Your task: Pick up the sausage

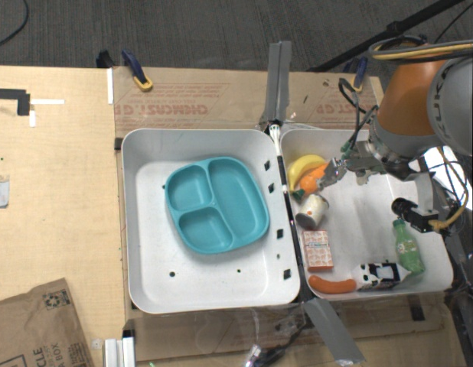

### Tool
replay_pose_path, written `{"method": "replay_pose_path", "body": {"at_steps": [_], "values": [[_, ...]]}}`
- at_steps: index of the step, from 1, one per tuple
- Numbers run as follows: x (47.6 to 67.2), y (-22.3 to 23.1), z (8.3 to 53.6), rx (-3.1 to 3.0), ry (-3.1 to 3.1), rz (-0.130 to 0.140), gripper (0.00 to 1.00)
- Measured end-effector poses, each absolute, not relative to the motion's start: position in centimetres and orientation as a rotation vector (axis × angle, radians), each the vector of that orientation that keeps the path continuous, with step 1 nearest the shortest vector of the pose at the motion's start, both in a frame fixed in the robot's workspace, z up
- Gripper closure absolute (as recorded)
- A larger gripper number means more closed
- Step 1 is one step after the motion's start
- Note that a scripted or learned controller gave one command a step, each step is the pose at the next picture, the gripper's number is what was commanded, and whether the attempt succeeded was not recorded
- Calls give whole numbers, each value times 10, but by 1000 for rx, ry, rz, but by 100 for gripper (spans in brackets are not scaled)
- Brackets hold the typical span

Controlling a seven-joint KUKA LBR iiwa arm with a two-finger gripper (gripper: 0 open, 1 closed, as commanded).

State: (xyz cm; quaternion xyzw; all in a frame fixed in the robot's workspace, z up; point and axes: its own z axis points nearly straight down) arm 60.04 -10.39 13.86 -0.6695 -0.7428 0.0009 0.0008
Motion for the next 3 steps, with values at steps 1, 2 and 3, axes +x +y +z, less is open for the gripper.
{"method": "replay_pose_path", "body": {"at_steps": [1, 2, 3], "values": [[536, -152, 91, -2142, -2296, 3, 0], [528, -110, 94, -2377, -2083, 10, 0], [578, -102, 90, -2745, -1526, 7, 0]]}}
